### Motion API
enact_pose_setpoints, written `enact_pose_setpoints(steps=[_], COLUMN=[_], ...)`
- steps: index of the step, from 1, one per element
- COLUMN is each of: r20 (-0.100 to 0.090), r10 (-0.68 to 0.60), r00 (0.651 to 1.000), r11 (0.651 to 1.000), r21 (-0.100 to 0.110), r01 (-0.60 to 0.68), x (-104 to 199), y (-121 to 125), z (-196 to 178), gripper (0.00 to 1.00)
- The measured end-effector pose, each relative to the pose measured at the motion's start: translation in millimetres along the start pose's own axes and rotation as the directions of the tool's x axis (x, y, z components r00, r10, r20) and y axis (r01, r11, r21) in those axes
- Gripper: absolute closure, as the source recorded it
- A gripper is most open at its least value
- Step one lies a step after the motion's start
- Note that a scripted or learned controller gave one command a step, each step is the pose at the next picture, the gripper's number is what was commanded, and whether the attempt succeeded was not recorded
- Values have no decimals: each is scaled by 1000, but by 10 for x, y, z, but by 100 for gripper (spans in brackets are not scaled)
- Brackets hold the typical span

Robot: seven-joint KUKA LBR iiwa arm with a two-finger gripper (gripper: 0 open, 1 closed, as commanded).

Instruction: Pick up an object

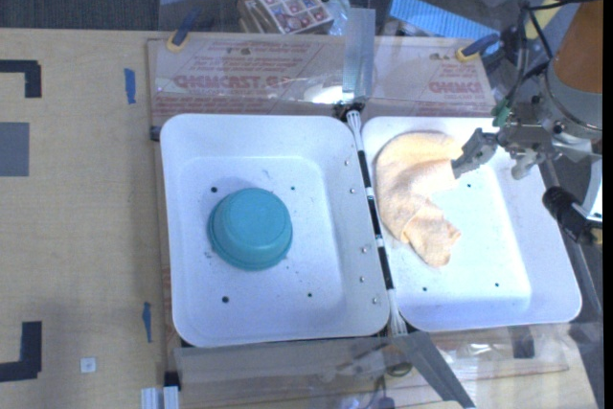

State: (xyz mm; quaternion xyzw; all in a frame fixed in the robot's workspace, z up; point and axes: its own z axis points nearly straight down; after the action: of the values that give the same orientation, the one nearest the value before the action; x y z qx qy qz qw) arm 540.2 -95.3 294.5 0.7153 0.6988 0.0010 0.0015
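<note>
A tan-yellow cloth (417, 192) lies crumpled in the left half of the right bin (508, 254). An upturned teal bowl (251, 227) rests in the middle of the left bin (192, 158). My gripper (495, 162) hangs over the upper part of the right bin, just right of the cloth's top edge. Its fingers are spread apart, and the dark left finger (469, 155) is at the cloth's right edge. Nothing shows between the fingers.
The two bins meet at a ridge (369, 215) with hinges. Clear plastic sheets and clamps (287, 77) stand behind the bins. Cables and the arm's body (575, 62) crowd the right side. The wooden bench (67, 206) stretches to the left.
</note>
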Motion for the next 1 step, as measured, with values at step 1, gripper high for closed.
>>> enact_pose_setpoints(steps=[1], r20=[-1], r10=[-126], r00=[992], r11=[992], r21=[3], r01=[126], x=[-71], y=[-74], z=[1425], gripper=[0])
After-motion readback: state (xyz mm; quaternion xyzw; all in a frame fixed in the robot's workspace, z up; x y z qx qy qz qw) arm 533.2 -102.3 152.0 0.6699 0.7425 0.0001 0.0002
